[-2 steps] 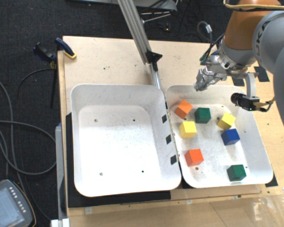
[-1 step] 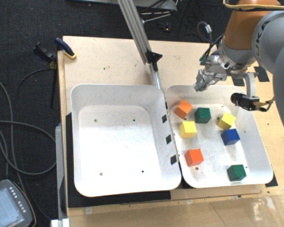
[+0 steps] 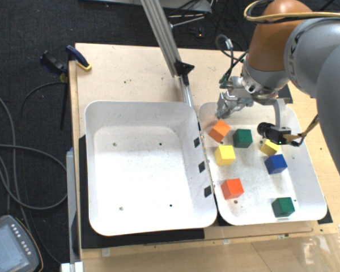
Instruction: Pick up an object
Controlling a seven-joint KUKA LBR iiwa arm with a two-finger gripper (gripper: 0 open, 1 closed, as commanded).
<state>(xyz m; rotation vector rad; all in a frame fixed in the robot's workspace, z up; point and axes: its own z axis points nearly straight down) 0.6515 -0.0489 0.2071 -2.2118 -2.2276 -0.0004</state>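
Pincer (image 3: 222,113) hovers, perhaps touching, above the orange block (image 3: 219,131).

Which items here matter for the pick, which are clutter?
Job: gripper; orange block; yellow block; green block; blue block; right bin.
Clutter: clamp; pendant; cables.

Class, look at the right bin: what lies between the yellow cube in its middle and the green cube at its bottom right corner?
In the camera view, the red-orange cube lies roughly between the yellow cube and the corner green cube, slightly left of the direct line.
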